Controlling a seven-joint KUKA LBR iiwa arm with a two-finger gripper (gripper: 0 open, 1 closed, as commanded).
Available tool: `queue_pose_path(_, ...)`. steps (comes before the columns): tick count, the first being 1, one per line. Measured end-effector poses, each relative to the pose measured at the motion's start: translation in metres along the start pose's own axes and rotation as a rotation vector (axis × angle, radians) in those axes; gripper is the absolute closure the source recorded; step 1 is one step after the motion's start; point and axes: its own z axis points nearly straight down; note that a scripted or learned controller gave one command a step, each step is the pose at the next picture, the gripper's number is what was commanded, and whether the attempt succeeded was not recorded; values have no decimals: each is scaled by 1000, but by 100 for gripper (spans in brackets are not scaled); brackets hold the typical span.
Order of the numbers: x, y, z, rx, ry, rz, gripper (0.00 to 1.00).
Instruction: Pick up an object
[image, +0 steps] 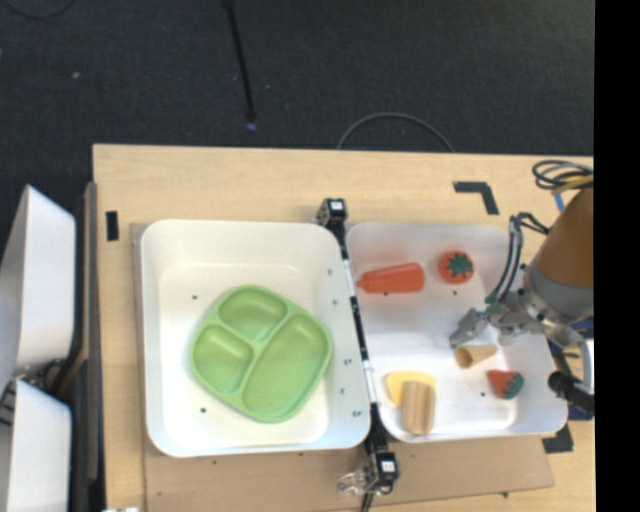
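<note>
Two bins on the counter (300, 180): left bin (160, 300) has a green tray (262, 352), right bin (420, 310) has a carrot (390, 279), cheese (410, 385), tomato (456, 266), strawberry (505, 383). End effector (478, 335) sits just above a small cone (476, 354), likely lined up to grab it; can't tell whether it's released or clenched, nothing visibly held.

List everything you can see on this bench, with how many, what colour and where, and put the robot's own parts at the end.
bench: one, light wood, under both bins
bins: two, white, side by side
plate: one, green, three compartments, in the left bin
carrot: one, orange, back of the right bin
tomato: one, red with green top, right of the carrot
cone: one, tan, middle of the right bin
strawberry: one, red, front right
cheese: one, yellow, front
cylinder: one, tan, against the cheese
arm: one, grey and orange, from the right
gripper: one, grey, above the cone
</note>
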Motion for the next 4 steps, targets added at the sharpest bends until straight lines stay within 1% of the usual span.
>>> queue_pose_path(1,-1,3,-15,-9,-1,1,100)
queue_pose_path(2,5,7,-76,-11,-1,-6,100)
queue_pose_path(3,4,9,-130,-12,-2,-6,100)
queue_pose_path(4,55,5,-120,-5,-1,-6,100)
